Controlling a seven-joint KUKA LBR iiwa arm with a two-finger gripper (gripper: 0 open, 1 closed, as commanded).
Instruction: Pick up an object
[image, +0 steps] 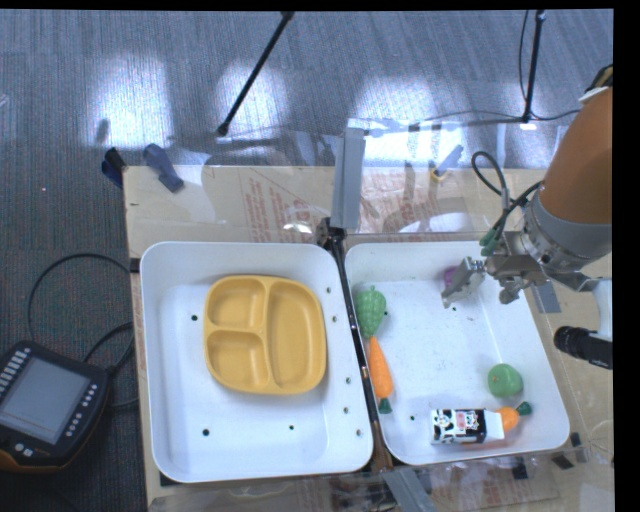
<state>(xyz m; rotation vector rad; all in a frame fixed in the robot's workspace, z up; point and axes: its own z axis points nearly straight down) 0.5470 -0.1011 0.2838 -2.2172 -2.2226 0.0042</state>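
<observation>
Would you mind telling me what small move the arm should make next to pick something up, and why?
Probably lower the gripper toward the small purple toy beside it. The gripper hangs over the right bin near its far edge, the toy lies closest to it, and the green ball and carrot lie farther off.

Small purple obj (460, 272), maybe a toy, at right bin's back, just beside tool (487, 285)
</observation>
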